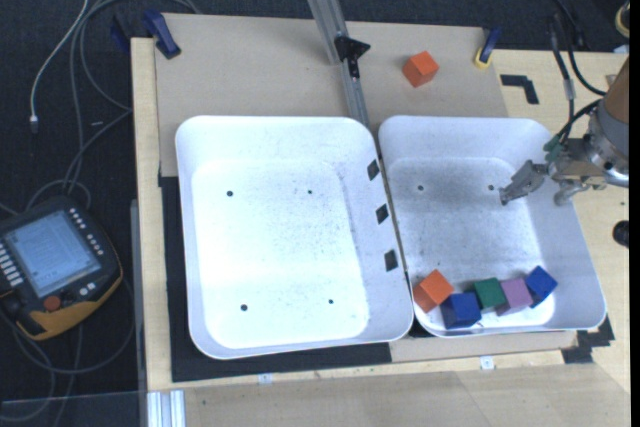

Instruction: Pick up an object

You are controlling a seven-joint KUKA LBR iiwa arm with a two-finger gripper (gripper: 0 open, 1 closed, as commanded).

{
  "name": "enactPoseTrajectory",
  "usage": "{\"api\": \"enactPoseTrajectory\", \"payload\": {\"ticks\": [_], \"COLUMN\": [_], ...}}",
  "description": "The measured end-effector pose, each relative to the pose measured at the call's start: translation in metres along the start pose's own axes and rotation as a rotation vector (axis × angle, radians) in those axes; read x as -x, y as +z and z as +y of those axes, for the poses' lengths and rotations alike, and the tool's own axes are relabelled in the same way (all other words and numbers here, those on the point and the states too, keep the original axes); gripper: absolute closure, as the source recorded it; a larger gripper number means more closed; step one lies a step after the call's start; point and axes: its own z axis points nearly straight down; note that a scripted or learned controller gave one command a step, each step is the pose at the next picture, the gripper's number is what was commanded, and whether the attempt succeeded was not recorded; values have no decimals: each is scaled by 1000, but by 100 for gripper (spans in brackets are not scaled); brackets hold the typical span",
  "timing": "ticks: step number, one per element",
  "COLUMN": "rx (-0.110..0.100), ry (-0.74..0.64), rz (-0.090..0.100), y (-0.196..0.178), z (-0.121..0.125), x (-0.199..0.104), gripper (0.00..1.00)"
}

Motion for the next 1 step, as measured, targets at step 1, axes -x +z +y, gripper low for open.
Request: {"api": "enactPoseTrajectory", "payload": {"ticks": [1], "rx": [4], "ry": [-1], "rz": [-1], "y": [-11], "z": [1], "x": [0], "gripper": [100]}}
